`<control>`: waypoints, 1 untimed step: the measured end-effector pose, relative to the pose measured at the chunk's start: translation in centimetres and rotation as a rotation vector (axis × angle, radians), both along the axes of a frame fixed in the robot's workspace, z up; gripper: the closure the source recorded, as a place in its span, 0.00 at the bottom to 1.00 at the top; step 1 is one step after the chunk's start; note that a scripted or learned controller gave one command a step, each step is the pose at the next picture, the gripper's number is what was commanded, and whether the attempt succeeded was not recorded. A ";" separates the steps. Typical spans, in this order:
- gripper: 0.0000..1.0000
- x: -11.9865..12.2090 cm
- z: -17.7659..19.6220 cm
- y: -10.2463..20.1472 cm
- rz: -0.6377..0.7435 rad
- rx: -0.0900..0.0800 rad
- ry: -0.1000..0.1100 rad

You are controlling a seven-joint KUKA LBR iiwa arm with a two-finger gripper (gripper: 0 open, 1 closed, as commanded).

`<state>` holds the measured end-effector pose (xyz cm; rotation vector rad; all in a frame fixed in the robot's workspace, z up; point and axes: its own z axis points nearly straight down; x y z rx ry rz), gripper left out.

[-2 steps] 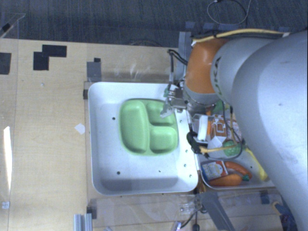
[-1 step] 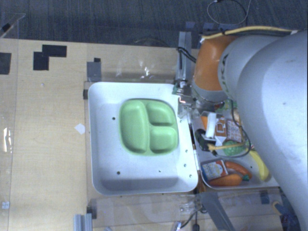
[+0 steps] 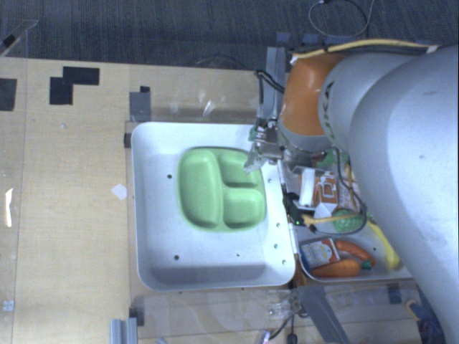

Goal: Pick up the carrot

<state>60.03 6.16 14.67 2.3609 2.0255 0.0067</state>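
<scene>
Robotics lab: wooden bench [image 3: 72,213], white bins [image 3: 154,264], loose cables [image 3: 344,9].

A single fixed camera looks down at a slant on the counter [image 3: 64,213] from above. The left white bin [image 3: 154,213] sits mid-frame, the right bin [image 3: 310,264] is half hidden beneath the grey arm [image 3: 401,163], which looms nearest the lens.

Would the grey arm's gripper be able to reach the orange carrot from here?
Probably yes: the orange carrot lies uncovered in the right white bin, while the gripper sits above the left bin's green tray.
</scene>
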 end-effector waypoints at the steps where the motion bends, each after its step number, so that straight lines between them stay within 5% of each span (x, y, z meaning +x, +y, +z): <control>1: 0.00 1.3 3.8 2.6 -0.349 0.025 0.016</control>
